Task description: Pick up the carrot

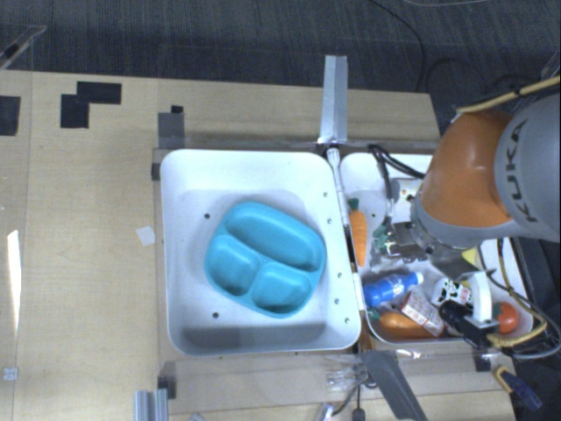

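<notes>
Front of R bin (pixel 366 181): orange oval item (pixel 399 324) at the near wall, a red/white packet (pixel 424 310) touching it, and a blue bottle (pixel 391 288) lying just behind. A red-orange round thing (pixel 509 317) sits at the near R corner.

L bin (pixel 175 235), alongside, holds a blue 3-section plate (pixel 263 257), roughly centred.

Mid R bin: carrot (pixel 358 238) lies lengthwise vs the divider wall btwn bins, green end pointing far and orange body toward the bottle. Claw (pixel 394 239) is low in the R bin just beside the carrot, on its R. The arm (pixel 469 178) blocks most of it, so can't tell if it's apart or together. Nothing seen gripped.

Far: metal post (pixel 334 95) stands behind the bins at the divider. Black tape marks (pixel 88 102) on the pale surface (pixel 79 235), far L.
</notes>
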`<state>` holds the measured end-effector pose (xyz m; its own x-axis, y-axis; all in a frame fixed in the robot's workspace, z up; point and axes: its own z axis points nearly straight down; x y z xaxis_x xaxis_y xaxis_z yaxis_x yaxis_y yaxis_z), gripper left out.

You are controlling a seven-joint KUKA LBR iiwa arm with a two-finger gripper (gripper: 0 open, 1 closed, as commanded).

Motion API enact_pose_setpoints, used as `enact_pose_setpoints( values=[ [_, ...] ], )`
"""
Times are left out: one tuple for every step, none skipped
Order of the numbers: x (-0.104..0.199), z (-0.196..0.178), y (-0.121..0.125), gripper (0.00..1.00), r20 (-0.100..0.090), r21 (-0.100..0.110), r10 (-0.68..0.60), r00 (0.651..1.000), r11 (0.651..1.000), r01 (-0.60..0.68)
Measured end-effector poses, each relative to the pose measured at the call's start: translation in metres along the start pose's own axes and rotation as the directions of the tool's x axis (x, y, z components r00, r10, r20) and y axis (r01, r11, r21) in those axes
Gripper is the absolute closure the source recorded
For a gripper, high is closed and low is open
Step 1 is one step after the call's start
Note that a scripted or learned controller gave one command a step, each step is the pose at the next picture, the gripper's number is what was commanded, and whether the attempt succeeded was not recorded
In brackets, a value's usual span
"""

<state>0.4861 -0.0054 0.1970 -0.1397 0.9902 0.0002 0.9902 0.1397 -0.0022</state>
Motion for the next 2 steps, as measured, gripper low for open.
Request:
enact_pose_setpoints(
  values=[
    [-0.038,-0.016,-0.004,1.00,0.002,-0.003,-0.210,0.978,0.978,0.210],
    [-0.019,-0.009,0.001,1.00,0.001,-0.002,-0.388,0.922,0.922,0.388]
  ],
)
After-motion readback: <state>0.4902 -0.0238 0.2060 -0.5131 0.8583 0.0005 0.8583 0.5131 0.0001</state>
